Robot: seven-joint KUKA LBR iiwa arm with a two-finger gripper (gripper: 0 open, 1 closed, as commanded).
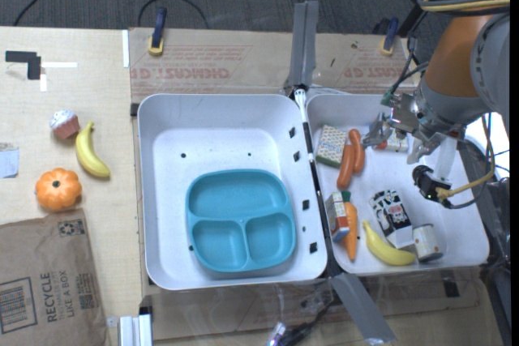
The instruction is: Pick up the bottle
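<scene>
Bottle (392, 215) lies near the right bin's (462, 255) front edge — fingers' (395, 134) state: cannot tell.

Two white bins (154, 174); two bananas (91, 151) — one tray (240, 219); one pumpkin (57, 190); one bottle (392, 213)

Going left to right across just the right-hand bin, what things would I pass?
Green sponge → hot dog → black-and-white bottle → small can, with the robot's claw hovering over the bin's far side.
</scene>
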